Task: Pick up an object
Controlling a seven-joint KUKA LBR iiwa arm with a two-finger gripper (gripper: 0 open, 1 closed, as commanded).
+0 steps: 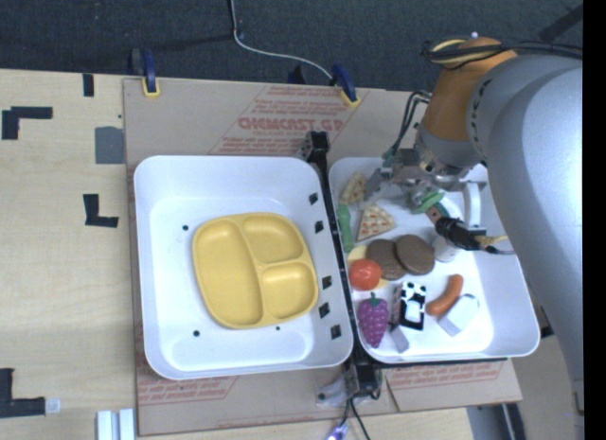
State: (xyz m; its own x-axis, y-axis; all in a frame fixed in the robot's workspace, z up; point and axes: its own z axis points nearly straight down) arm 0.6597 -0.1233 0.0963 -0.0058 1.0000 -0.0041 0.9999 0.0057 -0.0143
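Presently the gripper (pixel 423 181) hangs low over the far end of the right bin (pixel 511 334), below the arm's orange band (pixel 453 97). Its metal parts are tangled against the clutter beneath, and whether the jaws stand wide or narrow cannot be told from this view; nothing is seen between them.

The step in hand appears to be the approach to a pick. To do it well, the jaws should be centred over one item standing apart from its neighbours, brought straight down so they straddle it, and closed only once both sides are clear of adjacent pieces. The packed layout makes a glancing contact or a double catch the main risk.

Candidates relative to the jaws: a green piece (pixel 433 209) lies just beside them on the near side, the closest item. A pizza slice (pixel 376 220) lies near, toward the left bin and slightly nearer the camera; a second wedge (pixel 354 189) lies beside them toward the bin divider. Two brown round discs (pixel 402 255) lie further on the near side, touching one another. The tomato (pixel 365 273), the purple grapes (pixel 373 319) and the sausage (pixel 445 294) lie well apart, at the near end.

The left bin (pixel 151 239) holds a yellow divided plate (pixel 254 269), well apart from the jaws.
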